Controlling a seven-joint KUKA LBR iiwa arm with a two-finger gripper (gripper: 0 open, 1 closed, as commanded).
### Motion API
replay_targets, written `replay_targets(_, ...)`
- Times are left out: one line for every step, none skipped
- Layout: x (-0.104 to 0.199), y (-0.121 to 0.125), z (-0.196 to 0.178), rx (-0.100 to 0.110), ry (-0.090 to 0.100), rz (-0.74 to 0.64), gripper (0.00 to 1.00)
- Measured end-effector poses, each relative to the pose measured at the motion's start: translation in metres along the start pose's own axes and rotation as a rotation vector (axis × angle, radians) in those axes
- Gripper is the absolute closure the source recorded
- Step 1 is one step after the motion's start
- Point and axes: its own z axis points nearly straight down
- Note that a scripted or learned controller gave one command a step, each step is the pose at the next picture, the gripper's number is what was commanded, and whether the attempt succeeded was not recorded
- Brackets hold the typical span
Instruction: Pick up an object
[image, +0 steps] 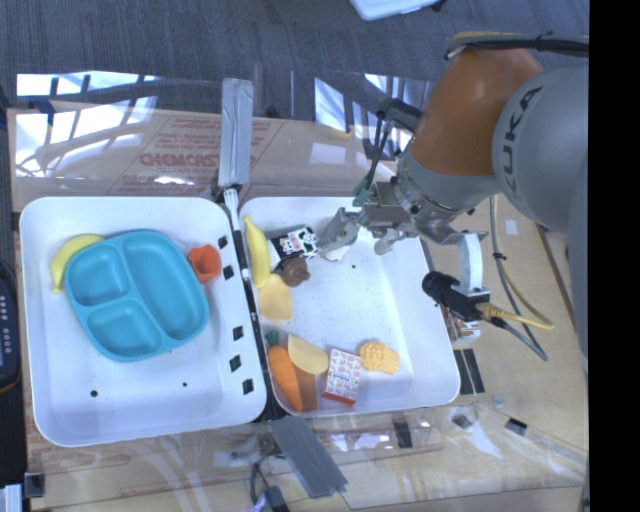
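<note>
My gripper (362, 236) hangs over the far part of the right bin (415, 300), its two grey fingers apart and nothing between them. Just left of it lie a black-and-white cow-patterned toy (295, 242) and a small brown piece (294, 269). A yellow banana (258, 252) rests along the bin's left wall, with a pale yellow chunk (275, 298) below it. Near the front wall sit an orange carrot (284, 378), a yellow cheese wedge (308, 355), a small patterned box (343, 375) and a yellow corn-like piece (379, 356).
The left bin (60, 400) holds a blue divided plate (135, 293), a second banana (68, 252) tucked at the plate's left edge, and a small orange cup (205, 261). The arm's grey and orange body (490, 120) looms over the right bin's far right corner.
</note>
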Motion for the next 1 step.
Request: replay_targets(-0.0044, 0.0236, 0.1576, 0.013, 0.002, 0.038, 0.0)
